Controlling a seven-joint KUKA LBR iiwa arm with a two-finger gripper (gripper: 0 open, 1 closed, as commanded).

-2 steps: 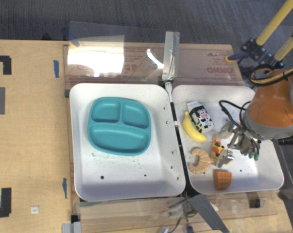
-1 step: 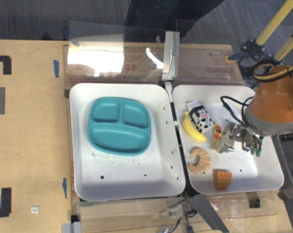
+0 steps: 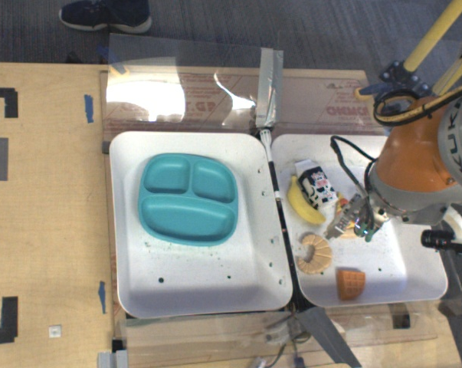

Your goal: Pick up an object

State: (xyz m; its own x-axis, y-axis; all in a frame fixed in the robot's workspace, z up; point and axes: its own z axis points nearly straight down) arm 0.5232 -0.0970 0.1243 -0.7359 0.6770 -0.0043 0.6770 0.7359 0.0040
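Toys make up your choice here, and all look light and easy: they lie in the right bin [image 3: 422, 278], the one the gripper [image 3: 355, 222] is working in. Just to the gripper's left lies a yellow banana [image 3: 303, 204], seemingly smooth plastic, stiff and a little slippery; take it across the narrow middle of its curve, not end to end. Touching the banana's upper side is a small black-and-white carton [image 3: 316, 184], boxy and probably firm, best pinched on its flat sides. Below and left of the gripper sits a tan fan-shaped piece [image 3: 315, 253], flat and low, which I judge the hardest to get under. Below the gripper, near the bin's front wall, rests an orange block [image 3: 351, 283], standing apart from the others and so the cleanest target. The gripper hangs low over the bin floor beside the banana; you cannot tell from this slant how wide it stands, and nothing is visibly held.
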